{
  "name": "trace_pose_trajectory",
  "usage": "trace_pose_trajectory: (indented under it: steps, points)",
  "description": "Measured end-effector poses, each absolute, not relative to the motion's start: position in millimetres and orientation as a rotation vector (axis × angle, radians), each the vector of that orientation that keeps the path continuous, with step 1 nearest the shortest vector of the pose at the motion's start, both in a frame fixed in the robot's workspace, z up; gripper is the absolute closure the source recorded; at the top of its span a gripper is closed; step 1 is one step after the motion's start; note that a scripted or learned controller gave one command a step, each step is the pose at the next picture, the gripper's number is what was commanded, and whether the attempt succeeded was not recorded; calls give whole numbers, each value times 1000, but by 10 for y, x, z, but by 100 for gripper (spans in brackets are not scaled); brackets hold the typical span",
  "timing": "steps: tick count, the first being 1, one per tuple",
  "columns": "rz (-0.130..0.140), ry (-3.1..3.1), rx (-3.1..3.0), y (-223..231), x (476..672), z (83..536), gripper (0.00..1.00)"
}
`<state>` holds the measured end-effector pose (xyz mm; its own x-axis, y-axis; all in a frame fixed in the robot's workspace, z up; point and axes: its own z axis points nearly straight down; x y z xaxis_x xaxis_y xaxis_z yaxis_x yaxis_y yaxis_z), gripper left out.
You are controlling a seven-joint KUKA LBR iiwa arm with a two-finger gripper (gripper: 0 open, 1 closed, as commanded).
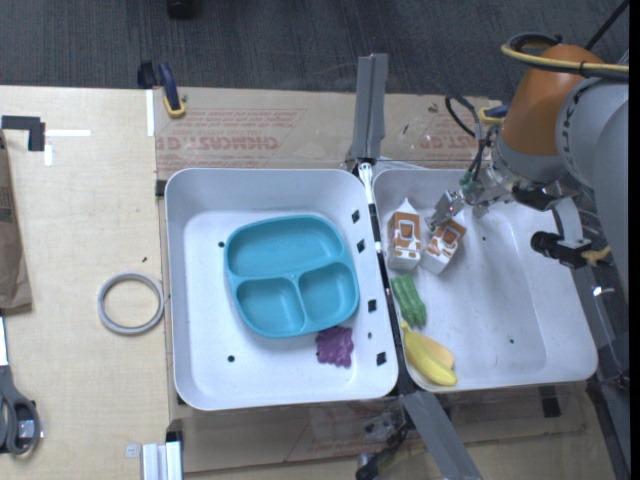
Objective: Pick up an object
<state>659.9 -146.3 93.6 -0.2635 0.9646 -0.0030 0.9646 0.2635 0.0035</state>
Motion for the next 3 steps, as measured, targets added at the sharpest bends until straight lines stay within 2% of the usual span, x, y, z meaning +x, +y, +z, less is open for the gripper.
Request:
trace_pose_trajectory:
  steps: [1,2,3]
  points:
    - [2,2811,1398,-1288,6084,932,0]
    - [0,2872,1275,-1229,5763,919,0]
    - [1,2788,1441,-1401,6230,1531,0]
